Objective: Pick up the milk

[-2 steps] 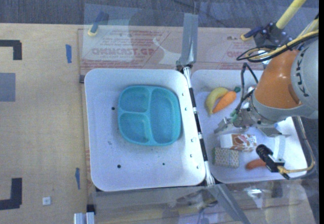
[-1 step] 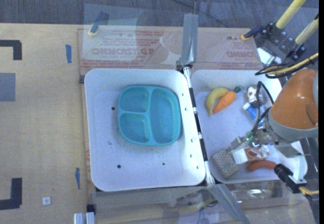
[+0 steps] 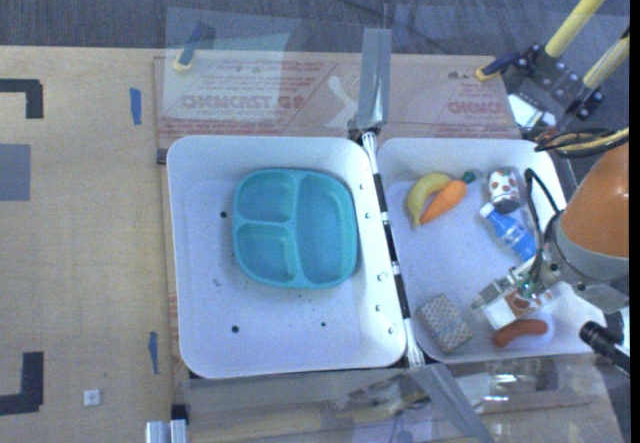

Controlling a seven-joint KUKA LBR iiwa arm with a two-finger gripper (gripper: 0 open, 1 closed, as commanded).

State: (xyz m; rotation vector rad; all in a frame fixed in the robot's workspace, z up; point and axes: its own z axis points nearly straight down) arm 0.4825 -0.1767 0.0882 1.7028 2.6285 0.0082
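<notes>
A teal divided plate [image 3: 296, 228] sits in the white left bin [image 3: 200, 331]. In the white right bin [image 3: 440, 261], right of frame: a yellow banana [image 3: 424, 192], an orange carrot [image 3: 444, 200], a blue-and-white bottle [image 3: 511, 231], a speckled grey-brown sponge [image 3: 444, 322] and a reddish-brown sausage [image 3: 520, 332]. Tan surface [image 3: 80, 261], blue tape marks.

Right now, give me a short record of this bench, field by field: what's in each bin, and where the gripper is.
left bin: teal divided plate
right bin: banana, carrot, can, blue bottle, sponge, sausage
milk: cannot pick it out for sure
gripper: low in the right bin, just above the sausage
</notes>
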